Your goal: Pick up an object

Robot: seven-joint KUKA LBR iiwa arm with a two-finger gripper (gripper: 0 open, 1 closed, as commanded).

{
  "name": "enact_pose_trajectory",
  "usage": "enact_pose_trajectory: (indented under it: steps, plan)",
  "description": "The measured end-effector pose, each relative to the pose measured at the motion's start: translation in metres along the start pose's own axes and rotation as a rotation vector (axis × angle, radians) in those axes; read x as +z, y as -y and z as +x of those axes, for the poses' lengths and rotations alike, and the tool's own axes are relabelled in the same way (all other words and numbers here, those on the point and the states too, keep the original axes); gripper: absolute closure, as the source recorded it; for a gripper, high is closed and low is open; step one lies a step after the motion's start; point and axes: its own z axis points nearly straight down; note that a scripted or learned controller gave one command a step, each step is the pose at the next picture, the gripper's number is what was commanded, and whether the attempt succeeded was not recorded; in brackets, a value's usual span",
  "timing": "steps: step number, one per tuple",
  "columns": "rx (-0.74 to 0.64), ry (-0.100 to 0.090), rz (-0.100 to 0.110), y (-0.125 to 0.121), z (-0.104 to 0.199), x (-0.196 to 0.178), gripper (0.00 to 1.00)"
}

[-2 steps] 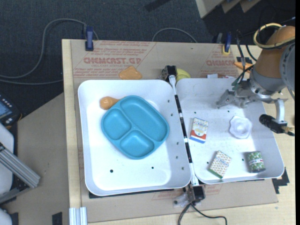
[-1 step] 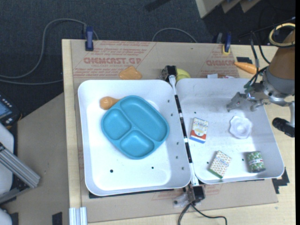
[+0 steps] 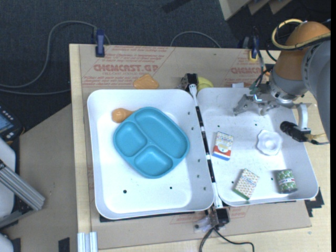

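The gripper (image 3: 253, 105), fingers spread apart, is hovering over the right bin (image 3: 236, 185); it should centre above the small carton (image 3: 223, 145) before descending.

arm (image 3: 307, 46): cut off by the right edge | orange thing (image 3: 121, 114): partly hidden under the blue plate (image 3: 150, 141) | yellow thing (image 3: 203, 83): half hidden behind the bin wall, maybe a ball

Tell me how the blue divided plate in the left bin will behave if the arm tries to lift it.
The blue divided plate looks like moulded plastic, so probably stiff and light. It lies flat and wide in the left bin, so its low rim likely offers little to pinch. Its glossy surface suggests it may slide rather than lift.
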Motion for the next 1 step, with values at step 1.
enact_pose_trajectory:
  steps: [1]
  plan:
    - [0.01,-0.008,0.009,0.093,-0.04,-0.002,0.0]
